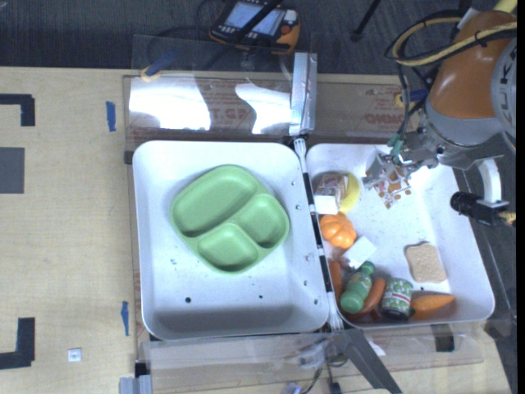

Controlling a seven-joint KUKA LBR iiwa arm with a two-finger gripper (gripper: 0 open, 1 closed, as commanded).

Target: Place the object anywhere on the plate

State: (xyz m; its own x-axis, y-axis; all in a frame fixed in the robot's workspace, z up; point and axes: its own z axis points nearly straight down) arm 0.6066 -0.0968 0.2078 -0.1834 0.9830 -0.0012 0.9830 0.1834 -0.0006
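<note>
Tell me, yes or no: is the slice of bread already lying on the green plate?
No. The slice of bread lies on the floor of the right bin, while the green plate sits in the left bin.

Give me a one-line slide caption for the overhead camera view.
End effector hovers over the right bin of toy food; green plate waits in the left bin.

Arm (476, 72) cut off at right edge.
</note>
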